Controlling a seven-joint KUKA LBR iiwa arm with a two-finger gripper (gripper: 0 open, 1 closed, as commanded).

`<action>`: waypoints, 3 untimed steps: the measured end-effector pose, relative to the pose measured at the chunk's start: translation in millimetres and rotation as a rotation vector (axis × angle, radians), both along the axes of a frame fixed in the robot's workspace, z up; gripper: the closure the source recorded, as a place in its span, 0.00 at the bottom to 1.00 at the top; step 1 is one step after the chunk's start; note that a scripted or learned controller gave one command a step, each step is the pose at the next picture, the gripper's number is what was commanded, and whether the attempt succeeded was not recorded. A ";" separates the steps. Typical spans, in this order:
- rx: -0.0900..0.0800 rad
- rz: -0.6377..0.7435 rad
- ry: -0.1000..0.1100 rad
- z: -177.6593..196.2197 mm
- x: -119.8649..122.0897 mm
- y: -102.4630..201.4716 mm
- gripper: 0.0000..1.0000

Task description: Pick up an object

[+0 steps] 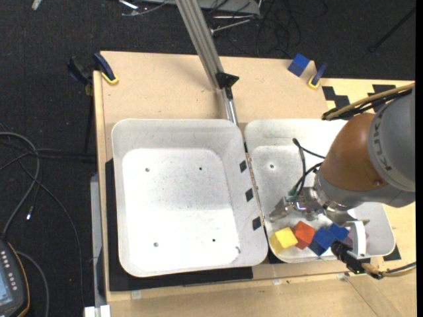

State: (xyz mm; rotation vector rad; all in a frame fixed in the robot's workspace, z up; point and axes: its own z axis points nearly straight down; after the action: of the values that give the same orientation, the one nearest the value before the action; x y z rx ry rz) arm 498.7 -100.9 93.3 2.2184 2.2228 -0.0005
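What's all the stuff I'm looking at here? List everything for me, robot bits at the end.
Bins: 2, white, side by side on the bench; left bin, right bin.
Yellow block: 1, yellow, right bin, near corner.
Red block: 1, orange-red, right bin, beside the yellow one.
Blue block: 1, blue, right bin, beside the red one.
Blue cube: 1, blue, far edge of the bench.
Clamps: 2, blue and yellow, far bench corners.
Pole: 1, grey metal, slanting above the bench.
Cables: several, black, floor at left.
Arm: 1, grey with orange band, over right bin.
Hand: 1, metal, just above the blocks.
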 end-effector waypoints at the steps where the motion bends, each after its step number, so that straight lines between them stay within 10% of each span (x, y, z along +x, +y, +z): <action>1: 0.003 0.006 -0.007 105.9 -7.5 62.4 0.00; 3: -0.012 -0.014 -0.030 68.0 -2.0 158.7 0.00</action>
State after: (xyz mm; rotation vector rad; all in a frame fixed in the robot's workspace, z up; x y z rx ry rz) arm 496.7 57.8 161.2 2.2136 2.1863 0.0194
